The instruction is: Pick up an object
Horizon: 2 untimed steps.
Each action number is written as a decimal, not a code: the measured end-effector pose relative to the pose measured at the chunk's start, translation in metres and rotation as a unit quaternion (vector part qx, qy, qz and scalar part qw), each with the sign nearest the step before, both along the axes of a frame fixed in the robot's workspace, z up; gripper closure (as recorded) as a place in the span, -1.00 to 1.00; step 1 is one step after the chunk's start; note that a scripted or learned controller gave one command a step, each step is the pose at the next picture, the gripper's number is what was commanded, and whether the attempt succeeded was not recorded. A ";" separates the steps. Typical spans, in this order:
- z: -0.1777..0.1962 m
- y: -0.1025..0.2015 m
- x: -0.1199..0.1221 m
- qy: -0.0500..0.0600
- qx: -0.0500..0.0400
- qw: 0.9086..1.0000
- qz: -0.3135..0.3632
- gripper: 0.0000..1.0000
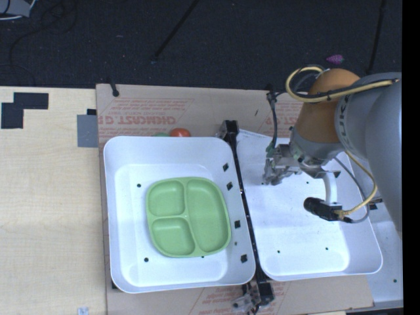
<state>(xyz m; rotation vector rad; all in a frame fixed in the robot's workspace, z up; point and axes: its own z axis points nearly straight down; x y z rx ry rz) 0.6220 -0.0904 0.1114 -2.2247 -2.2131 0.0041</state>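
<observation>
Under both bins: cardboard sheet (170, 110) carrying red printed lettering, seen upside down and mirrored; it cannot be read with confidence. More red print shows on the cardboard at the lower edge, also unreadable.
Left bin (121, 169): white, shallow, holding one light green divided plate (188, 216) with three compartments, lying flat near the bin's middle.
Behind left bin: a small red-orange round object (180, 133) and a sliver of green beside it, resting on the cardboard just outside the far rim.
Right bin (315, 261): white, shallow, touching the left bin along a black clamped divider (239, 202).
Arm (367, 130): grey, with the orange band (328, 107) above the wrist, reaching in from the right and bent downward over the right bin's far left part. Yellow cable loops around the wrist.
Gripper (275, 172): low over the right bin floor near the divider, well apart from the green plate; nothing is visible in it, and its open or closed state cannot be determined.
Bench left of bins: pale wood with black and grey patches.
</observation>
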 end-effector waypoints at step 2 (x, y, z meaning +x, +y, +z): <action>0.107 -0.004 0.010 -0.004 -0.001 1.000 0.003 1.00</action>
